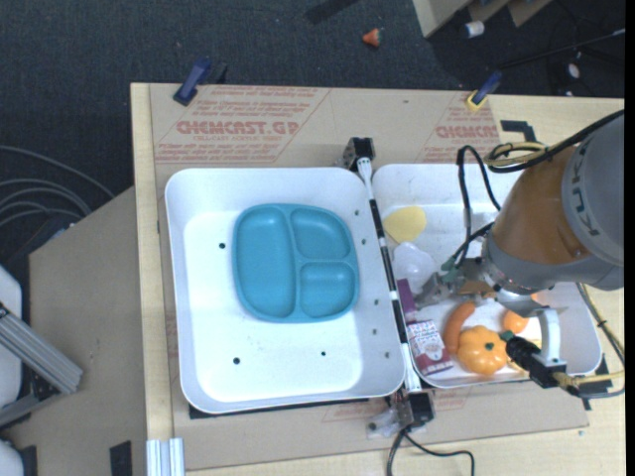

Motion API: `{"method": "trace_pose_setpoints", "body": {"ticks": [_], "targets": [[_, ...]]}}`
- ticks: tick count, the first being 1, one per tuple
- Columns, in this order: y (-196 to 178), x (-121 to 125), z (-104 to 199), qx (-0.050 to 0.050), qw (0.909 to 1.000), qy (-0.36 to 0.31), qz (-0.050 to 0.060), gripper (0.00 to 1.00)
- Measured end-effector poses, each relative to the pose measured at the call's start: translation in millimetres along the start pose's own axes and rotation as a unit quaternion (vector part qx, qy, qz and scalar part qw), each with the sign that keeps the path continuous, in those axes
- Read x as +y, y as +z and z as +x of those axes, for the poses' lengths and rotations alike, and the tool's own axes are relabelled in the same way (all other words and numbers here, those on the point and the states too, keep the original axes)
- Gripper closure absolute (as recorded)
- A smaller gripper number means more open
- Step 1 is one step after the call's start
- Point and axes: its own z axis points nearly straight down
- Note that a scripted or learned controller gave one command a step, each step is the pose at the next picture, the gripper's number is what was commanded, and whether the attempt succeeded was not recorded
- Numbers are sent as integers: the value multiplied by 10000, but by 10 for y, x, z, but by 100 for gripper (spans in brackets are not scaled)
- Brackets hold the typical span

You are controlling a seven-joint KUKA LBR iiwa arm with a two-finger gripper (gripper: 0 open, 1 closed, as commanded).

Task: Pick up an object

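The right bin (pixel 437 178) holds several small things. A pale yellow round piece (pixel 405 223) lies at its far left, with a clear plastic item (pixel 415 262) just in front of it. Nearer the front sit an orange pumpkin (pixel 481 351), a small red-and-white packet (pixel 427 340) and an orange piece (pixel 457 322). My gripper (pixel 443 285) is low over the middle of this bin, between the clear item and the orange piece. The grey and orange arm hides the right half of the bin. I see nothing lifted.
The left bin (pixel 198 345) holds a blue divided plate (pixel 296 262) lying flat in its middle. A black divider rail (pixel 382 256) runs between the two bins. Cardboard covers the bench behind them.
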Motion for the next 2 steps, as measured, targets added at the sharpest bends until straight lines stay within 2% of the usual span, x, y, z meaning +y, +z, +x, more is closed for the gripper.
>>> {"method": "trace_pose_setpoints", "body": {"ticks": [1, 2], "targets": [[-1, 253, -89, -1, 10000, 6, 0, 0], [-2, 553, -2, 4, 10000, -1, 4, 0]]}}
